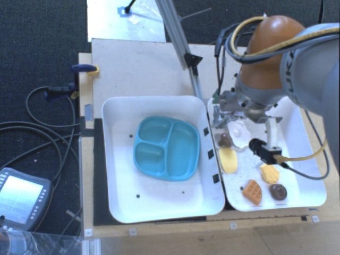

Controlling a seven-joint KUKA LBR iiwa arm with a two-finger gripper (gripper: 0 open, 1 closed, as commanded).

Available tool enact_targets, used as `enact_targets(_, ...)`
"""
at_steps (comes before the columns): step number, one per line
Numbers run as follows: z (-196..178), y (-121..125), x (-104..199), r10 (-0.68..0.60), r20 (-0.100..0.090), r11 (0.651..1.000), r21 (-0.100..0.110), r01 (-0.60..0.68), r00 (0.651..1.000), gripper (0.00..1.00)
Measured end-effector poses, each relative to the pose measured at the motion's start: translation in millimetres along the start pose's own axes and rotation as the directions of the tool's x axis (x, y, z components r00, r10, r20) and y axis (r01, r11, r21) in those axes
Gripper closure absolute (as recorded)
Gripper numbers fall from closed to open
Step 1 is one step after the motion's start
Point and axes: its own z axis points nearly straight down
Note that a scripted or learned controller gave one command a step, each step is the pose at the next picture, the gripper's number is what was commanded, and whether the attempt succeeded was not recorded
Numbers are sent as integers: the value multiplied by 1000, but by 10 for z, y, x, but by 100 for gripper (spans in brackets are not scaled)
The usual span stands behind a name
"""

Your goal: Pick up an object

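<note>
1. Orange band and grey arm point(297, 52) fill the upper right of the frame, reaching down over the right bin point(311, 142).
2. At the arm's lower end the gripper point(223, 122) hangs low over the upper left part of that bin, close to the wall shared with the left bin point(117, 158).
3. Whether the fingers are apart or together, I cannot tell; the wrist body covers most of them, and nothing shows clearly between them.
4. Right by the gripper lies a small brown piece point(225, 140), with a white piece point(239, 134) just beside it to the right.
5. Below those, a pale yellow piece point(229, 160) rests against the bin's left wall.
6. Lower down in the bin sit three more: a yellow ridged piece point(270, 173), an orange waffle-like piece point(253, 192) and a dark brown round piece point(278, 191), all near each other, none touching the gripper.
7. A black fitting with a yellow cable point(265, 151) hangs from the arm over the middle of the bin.
8. Over in the left bin, a blue divided tray point(167, 147) lies flat at the centre, well apart from the gripper.
9. At the lower left of the frame, a pendant with a lit screen point(21, 195) rests on dark floor, with black cables point(37, 126) looping above it.
</note>
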Motion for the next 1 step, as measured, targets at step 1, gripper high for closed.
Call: enact_targets(1,105,-66,527,0,0,1000,1,0,1000,100)
